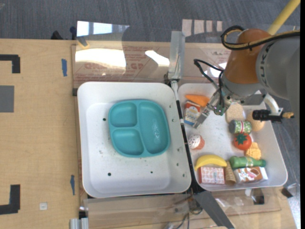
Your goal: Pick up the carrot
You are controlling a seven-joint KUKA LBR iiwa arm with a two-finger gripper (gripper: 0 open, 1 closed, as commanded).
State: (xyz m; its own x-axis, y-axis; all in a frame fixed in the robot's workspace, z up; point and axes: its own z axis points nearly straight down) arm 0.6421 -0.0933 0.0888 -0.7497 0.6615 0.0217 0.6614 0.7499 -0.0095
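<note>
Near the far left corner of the right shallow white bin [279, 168], an orange plastic carrot [197, 100] lies flat. Just beside it, toward the bin's middle, hangs the grey arm's two-finger gripper [202, 117], its tips low over a small white and red carton [191, 112] directly below the carrot; whether the claw is wide or narrow cannot be told. Along the near edge sit a yellow toy banana [210, 161] and other play food. A teal divided plate [139, 127] rests mid-left bin [95, 175].
</note>
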